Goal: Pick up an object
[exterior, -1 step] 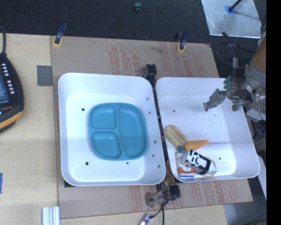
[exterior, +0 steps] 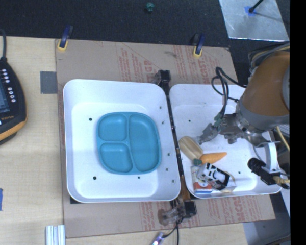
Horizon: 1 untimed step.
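The grey arm's two-finger gripper [exterior: 209, 133] hangs low over the right-hand shallow white plastic bin [exterior: 194, 98], its dark metal fingers [exterior: 206, 135] spread apart with nothing between them. At about seven o'clock from the fingertips, just beside them, lies one tan wooden spoon-shaped piece [exterior: 190, 147]. One orange carrot-shaped toy [exterior: 213, 157] lies at six o'clock from the gripper, touching the wooden piece's lower end. Below that, against the bin's six o'clock wall, sits one small black-and-white printed item [exterior: 214, 178] on a red-and-white packet; what it is cannot be told. At nine o'clock, the left-hand shallow white plastic bin [exterior: 76, 152] holds one light-blue plastic plate with three compartments [exterior: 128, 142], lying flat at its centre. Both bins rest side by side on one brown cardboard sheet [exterior: 117, 60]. One orange-and-black handheld control pendant [exterior: 4, 100] lies at the bench's far nine o'clock edge.
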{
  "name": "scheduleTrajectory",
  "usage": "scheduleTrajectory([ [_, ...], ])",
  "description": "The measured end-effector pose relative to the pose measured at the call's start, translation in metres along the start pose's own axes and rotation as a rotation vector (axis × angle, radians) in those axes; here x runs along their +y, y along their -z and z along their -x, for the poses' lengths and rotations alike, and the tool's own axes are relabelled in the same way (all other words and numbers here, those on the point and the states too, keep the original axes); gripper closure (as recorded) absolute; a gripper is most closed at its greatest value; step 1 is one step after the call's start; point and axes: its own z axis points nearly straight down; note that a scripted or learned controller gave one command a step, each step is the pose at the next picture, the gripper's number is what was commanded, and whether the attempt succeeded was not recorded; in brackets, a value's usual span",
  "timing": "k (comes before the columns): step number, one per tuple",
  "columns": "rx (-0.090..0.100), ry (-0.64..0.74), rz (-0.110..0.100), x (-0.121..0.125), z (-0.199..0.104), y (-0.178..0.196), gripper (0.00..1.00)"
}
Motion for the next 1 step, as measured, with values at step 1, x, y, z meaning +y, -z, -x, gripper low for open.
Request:
scheduleTrajectory([
  [1, -0.004, -0.002, 0.012, -0.0206, 0.0058, -0.0724, 0.00],
])
